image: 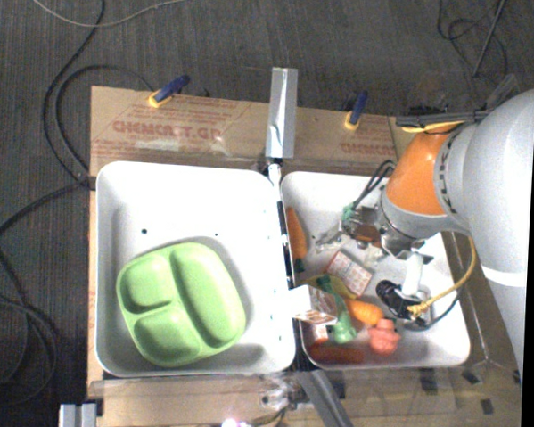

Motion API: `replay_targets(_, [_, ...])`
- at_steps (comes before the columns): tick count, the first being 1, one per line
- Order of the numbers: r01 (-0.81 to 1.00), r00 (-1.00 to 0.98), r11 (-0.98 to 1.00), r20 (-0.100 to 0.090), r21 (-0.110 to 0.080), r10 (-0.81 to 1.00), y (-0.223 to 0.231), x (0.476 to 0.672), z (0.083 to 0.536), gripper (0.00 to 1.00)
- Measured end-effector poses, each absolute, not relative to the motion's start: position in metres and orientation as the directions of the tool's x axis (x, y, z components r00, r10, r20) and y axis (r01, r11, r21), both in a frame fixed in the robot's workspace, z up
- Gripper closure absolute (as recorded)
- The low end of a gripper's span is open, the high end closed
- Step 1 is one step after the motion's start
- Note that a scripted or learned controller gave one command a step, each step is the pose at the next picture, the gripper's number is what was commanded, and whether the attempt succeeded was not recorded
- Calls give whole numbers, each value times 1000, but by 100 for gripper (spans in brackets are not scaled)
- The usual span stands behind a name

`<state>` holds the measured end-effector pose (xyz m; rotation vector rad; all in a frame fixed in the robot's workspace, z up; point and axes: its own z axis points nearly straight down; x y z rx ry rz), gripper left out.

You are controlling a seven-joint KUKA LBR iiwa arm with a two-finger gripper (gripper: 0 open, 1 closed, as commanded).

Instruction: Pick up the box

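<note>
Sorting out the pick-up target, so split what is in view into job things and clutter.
Job:
small printed box in the right bin
gripper above it

Lying about:
green divided plate in the left bin
carrot
orange toy
pink toy
small carton

Colours across the two white bins and the brown worktop

The left bin (116, 191) is plain white and carries a lime-green divided tray (180, 302); the right bin (447, 347) is white too, scattered with an orange carrot-like piece (294, 235), a white box (349, 271) printed in red, a small brown-and-white carton (316, 325), green (342, 328), orange (365, 311), pink (383, 337) and dark red (335, 354) toys. The arm (484, 166) is pale grey with an orange band (418, 176). The worktop (173, 127) is cardboard brown with faded red lettering, held by blue-and-yellow clamps (168, 90).
</note>
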<state>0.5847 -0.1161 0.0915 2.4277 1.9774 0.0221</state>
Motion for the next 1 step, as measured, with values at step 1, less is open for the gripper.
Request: replay_targets(1, [865,502,-502,7,16,865,-132,566,92,0])
